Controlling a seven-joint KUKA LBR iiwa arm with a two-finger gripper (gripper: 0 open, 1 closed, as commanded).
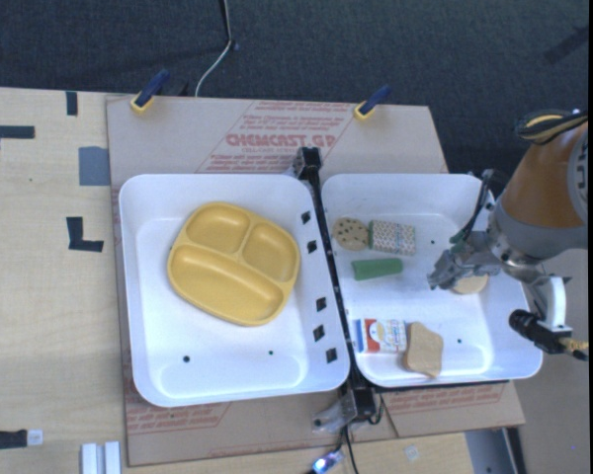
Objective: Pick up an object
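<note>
Grasp stage, as I judge it: my gripper (pixel 455 273) is low at the right bin's (pixel 430 186) far-right side, touching a small tan piece (pixel 470 284). Whether that piece sits between the fingers I cannot tell, nor how wide they stand. Next I'd want a straight lift to confirm the hold.

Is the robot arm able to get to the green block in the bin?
Probably yes. The green block lies flat in the right bin with open floor around it, and the gripper is already low in that bin to the block's right, with nothing between them.
</note>
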